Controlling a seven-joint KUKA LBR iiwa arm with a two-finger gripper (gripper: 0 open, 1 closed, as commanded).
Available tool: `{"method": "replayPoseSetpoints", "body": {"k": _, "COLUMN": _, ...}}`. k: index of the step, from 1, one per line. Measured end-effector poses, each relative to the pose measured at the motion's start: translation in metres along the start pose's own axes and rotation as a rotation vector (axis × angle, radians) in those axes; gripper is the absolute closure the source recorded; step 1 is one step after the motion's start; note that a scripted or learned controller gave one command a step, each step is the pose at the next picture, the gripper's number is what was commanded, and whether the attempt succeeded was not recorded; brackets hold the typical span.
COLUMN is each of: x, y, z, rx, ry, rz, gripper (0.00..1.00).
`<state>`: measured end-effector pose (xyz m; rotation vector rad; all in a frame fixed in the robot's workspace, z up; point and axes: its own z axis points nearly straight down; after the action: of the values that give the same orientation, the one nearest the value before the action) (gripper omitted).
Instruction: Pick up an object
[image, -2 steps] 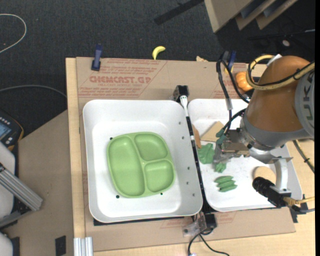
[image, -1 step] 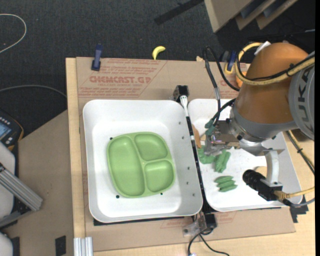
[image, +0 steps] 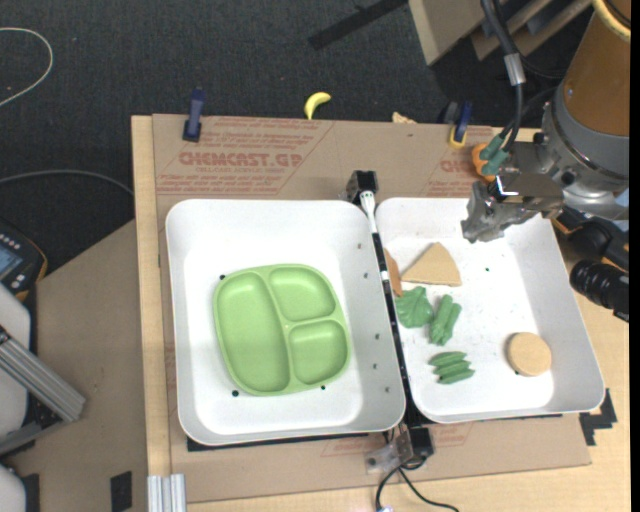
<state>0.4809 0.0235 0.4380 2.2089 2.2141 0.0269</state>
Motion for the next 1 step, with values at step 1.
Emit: {"method": "replayPoseSetpoints", "body": {"k": 1, "x": -0.0855, "y": -0.009, "z": 0.2406, "rx": 0.034, "ry": -0.001, "rz": 0.01, "gripper": 1.0}}
